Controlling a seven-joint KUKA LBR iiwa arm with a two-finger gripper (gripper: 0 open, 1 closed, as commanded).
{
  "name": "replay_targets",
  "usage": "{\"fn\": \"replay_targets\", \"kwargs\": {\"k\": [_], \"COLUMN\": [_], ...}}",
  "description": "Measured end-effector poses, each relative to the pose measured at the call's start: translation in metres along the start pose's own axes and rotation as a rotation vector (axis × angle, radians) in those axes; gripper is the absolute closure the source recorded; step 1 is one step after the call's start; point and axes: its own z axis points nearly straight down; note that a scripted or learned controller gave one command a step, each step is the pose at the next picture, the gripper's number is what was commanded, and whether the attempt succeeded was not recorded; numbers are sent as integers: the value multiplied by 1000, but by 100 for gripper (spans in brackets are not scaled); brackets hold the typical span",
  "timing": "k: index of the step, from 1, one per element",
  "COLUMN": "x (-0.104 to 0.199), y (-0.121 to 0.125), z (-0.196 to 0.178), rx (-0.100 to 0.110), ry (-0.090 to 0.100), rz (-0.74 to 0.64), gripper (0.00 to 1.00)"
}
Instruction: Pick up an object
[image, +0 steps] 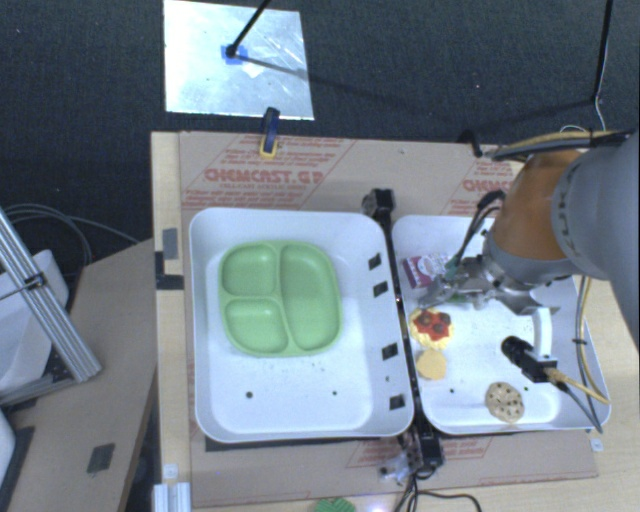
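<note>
From the overhead camera, the grey arm (590, 210) with its orange band reaches in from the right and ends in the claw (447, 290), low over the upper left part of the right bin (570, 415); whether it is spread or pressed together cannot be told, since the metal parts blur into one another there. Just below the claw lies a red and yellow toy food piece (431, 323), and a little further below that sits a small yellow round piece (431, 365). Just above and left of the claw is a white and maroon packet (421, 268). A chocolate-chip cookie (504, 400) rests well below and to the claw's right, near the bin's lower edge. Well to the claw's left, the left bin (230, 400) holds a green plate (280, 298) with 3 compartments. Both bins sit on the tabletop (300, 170).
</note>
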Motion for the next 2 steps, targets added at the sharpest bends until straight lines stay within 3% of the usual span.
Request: {"fn": "replay_targets", "kwargs": {"k": [1,2], "x": [-43,-26], "y": [21,66], "z": [17,17], "rx": [15,12], "ry": [-1,0], "rz": [3,-6], "gripper": [0,0]}}
